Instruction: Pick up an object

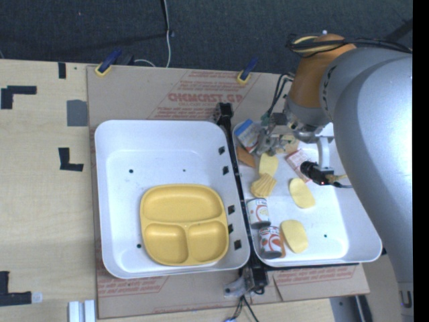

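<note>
Right now the likeliest thing to be picked is the pale yellow chip (pixel 268 164) in the far left part of the right bin (pixel 355 243), and it lies just below and a touch to the near side of the gripper (pixel 268 134), almost under its tip. Its long axis runs near to far, roughly in line with the bin divider at its left. Whether the gripper's fingers are apart or together cannot be told, since they blur into the clutter beneath them, and nothing is seen held between them. Touching the chip on its near side is a ridged yellow snack (pixel 263 186); at its far left a blue packet (pixel 242 127) and an orange piece (pixel 245 157) crowd the corner, so room is tight there, with the bin wall close by. Further right lie a red-and-white wrapper (pixel 295 159) and an oval yellow piece (pixel 301 193), well apart from the chip. Near the front sit two small cans (pixel 265 230) and another yellow piece (pixel 294 236). The bin floor is smooth white plastic, so a flat chip may slide away under the fingers, I judge. The left bin (pixel 114 146) holds a yellow divided tray (pixel 184 223), well clear of the arm (pixel 315 79).
</note>
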Tool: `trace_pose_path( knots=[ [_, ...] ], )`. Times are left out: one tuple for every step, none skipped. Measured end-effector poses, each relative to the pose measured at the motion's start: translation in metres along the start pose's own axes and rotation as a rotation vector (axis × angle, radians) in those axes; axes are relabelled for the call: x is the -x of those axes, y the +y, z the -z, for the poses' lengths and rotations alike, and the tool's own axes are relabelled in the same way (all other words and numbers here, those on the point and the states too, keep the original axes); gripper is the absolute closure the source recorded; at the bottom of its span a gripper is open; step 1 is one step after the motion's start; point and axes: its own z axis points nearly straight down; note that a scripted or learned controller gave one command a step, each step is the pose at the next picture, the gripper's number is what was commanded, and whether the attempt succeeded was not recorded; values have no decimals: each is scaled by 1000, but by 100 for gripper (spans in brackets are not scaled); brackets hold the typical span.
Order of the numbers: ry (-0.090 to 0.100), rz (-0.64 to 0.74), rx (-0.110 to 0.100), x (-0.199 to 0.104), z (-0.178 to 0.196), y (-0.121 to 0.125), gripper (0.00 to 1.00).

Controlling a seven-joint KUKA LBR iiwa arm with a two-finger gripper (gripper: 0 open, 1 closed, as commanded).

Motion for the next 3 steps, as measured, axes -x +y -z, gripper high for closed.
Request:
trace_pose_path(
  knots=[
    [4, 1, 14, -27, 96, -57, 100],
    [2, 0, 8, -26, 89, -57, 0],
    [2, -6, 8, 14, -14, -77, 0]
  ],
)
